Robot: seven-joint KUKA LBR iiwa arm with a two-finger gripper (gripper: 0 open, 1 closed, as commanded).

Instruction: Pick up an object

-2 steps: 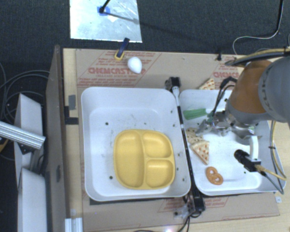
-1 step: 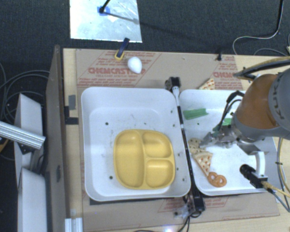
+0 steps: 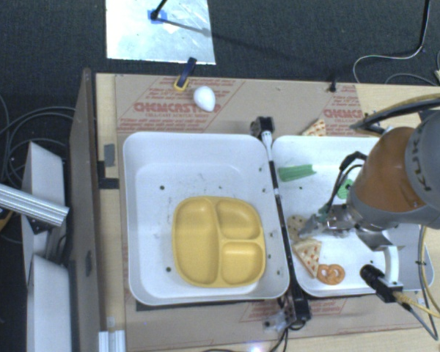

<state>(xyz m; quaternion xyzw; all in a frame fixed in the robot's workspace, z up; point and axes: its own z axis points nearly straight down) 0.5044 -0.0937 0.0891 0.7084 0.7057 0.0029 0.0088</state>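
Camera view: two shallow white plastic bins w/ rounded corners are seen side by side on a cardboard-lined bench. A glossy yellow three-compartment plastic tray point(image 3: 218, 240) w/ rounded edges is set low-centre in the left bin point(image 3: 150, 169); bare white floor is left around it, widest above it.

Taking that tray as landmark: the right bin point(image 3: 308, 151) is just right of it, past the shared rims. A flat green strip point(image 3: 295, 171) lies up-right of the tray, near the divider. Two tan, speckled cracker-like wedges are right of the tray: one point(image 3: 296, 224) level w/ it, a triangular one point(image 3: 308, 253) slightly lower. A brown pretzel-shaped ring point(image 3: 330, 273) is lower-right, near the bin's front wall.

The grey metal gripper point(image 3: 324, 222), under the arm's orange band, is seen right of the tray, its tip beside the upper wedge; contact can't be told, nor how far the claw is spread or whether anything is held. Room there is tight: items are clustered toward the divider.

A smooth white egg-shaped object point(image 3: 204, 97) rests on cardboard above the tray, outside the bins.
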